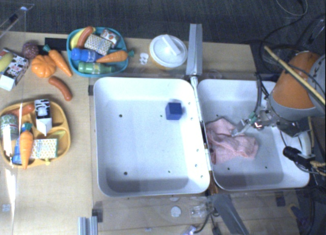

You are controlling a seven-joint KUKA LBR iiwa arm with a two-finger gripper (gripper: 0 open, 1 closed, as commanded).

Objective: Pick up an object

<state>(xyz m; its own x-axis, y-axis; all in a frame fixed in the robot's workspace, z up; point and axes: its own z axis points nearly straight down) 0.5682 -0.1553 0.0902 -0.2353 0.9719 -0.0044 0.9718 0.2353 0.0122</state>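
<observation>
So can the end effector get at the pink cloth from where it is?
Probably yes: the end effector sits just over the pink cloth in the right bin, and nothing else lies on the cloth.

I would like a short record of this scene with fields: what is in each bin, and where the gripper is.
left bin: one small blue cube, near the upper right
right bin: one crumpled pink cloth, by the left wall
gripper: low over the right bin, at the cloth's upper right edge
cube held: no
</observation>
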